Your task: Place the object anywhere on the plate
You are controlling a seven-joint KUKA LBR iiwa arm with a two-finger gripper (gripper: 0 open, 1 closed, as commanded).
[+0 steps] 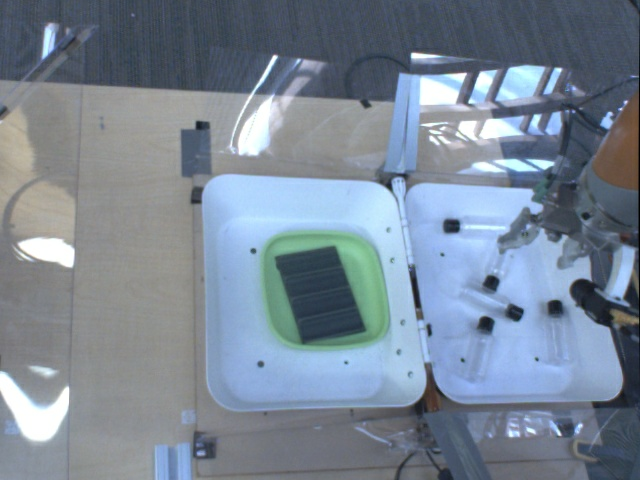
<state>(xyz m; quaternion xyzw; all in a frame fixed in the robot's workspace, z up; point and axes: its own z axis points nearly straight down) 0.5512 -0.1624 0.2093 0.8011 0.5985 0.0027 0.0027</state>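
Lying flat on the green plate [372,280] in the left bin [228,268]: dark ridged block [319,293]. Hovering well right, over the right bin [432,203] and its vials [494,268]: gripper [546,233], fingers spread, gripping nothing.

The arm [612,173] runs off the frame at 3 o'clock, and its hand [545,230] is too small and cluttered to read. The clear vials [481,348] in the right bin [520,393] blur into the white floor; their contents cannot be told.
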